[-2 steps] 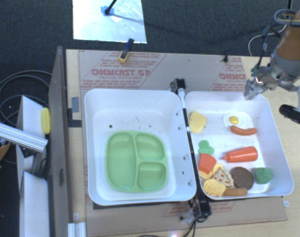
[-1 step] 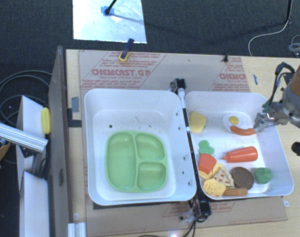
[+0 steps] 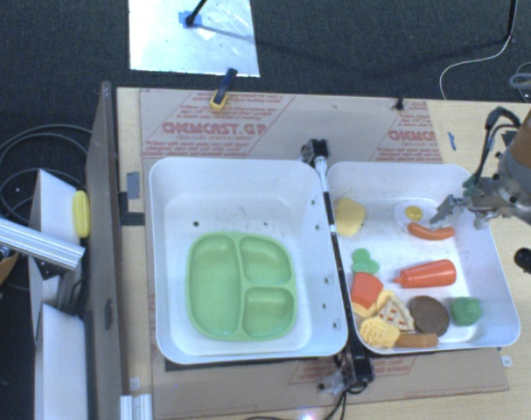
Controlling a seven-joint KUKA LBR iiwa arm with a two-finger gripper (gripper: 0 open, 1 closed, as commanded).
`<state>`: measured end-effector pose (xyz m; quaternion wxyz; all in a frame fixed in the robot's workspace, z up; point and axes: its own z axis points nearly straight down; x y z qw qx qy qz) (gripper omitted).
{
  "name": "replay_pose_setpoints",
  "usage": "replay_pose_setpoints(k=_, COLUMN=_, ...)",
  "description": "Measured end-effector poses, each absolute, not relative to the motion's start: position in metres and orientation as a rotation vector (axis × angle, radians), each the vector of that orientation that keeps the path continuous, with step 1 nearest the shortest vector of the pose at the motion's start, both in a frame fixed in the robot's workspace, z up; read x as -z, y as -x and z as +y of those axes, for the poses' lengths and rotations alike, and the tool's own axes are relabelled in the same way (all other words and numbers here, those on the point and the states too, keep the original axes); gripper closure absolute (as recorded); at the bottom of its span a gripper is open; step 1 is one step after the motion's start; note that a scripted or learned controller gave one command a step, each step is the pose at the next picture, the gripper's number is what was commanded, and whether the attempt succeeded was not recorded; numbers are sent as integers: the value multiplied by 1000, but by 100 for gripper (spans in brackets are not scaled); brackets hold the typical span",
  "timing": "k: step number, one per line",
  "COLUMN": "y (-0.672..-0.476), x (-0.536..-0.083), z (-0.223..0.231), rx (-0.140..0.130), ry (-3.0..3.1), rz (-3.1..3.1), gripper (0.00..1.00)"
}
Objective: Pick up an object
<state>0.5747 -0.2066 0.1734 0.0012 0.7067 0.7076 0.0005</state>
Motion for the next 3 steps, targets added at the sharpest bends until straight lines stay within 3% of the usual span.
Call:
replay_pose_setpoints(k=1, y=-632, x=-81, z=-179, rx=-4, ry=-2208, rz=2227, gripper=0)
replay_pose_setpoints(k=2, y=-631, x=-98, z=-182, rx=-7, ry=-2209, rz=2221, gripper=100)
replay_pose_setpoints(k=3, y=-603, x=-161, z=-208, rx=-2, ry=-2219, rz=2218, gripper=100)
